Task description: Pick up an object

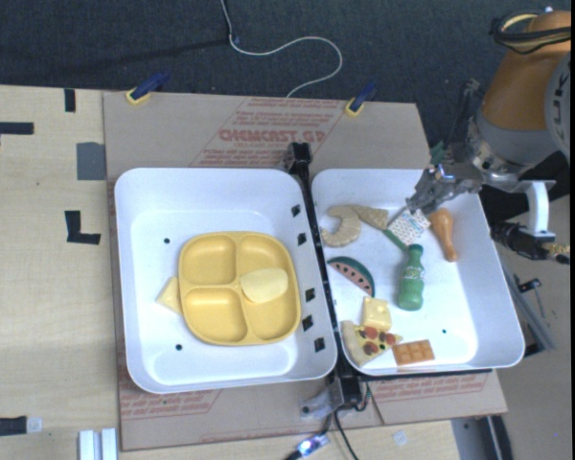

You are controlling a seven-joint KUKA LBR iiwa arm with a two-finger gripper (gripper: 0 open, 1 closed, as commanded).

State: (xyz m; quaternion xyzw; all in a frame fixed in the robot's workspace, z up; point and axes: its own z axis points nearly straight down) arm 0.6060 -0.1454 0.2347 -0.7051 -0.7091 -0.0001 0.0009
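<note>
claw (424, 199) low over right bin (489, 286), far side | right by the carrot (444, 233) (probably its target) | open or closed? can't tell

Two bins are sitting side by side on a cardboard sheet (268, 132) covering the bench. A divided plate (232, 290) is lying in the left bin (139, 257), with a chip-like piece (264, 284) resting in its right compartment. In the right bin (494, 338), a bottle (411, 278) is lying near the middle, a melon slice (353, 273) to its left, a carrot (444, 233) behind it to the right, and a pizza slice (366, 338) and cracker (412, 353) along the front wall. The gripper (425, 199) is hanging over the bin's rear part, just beside the carrot.
</note>
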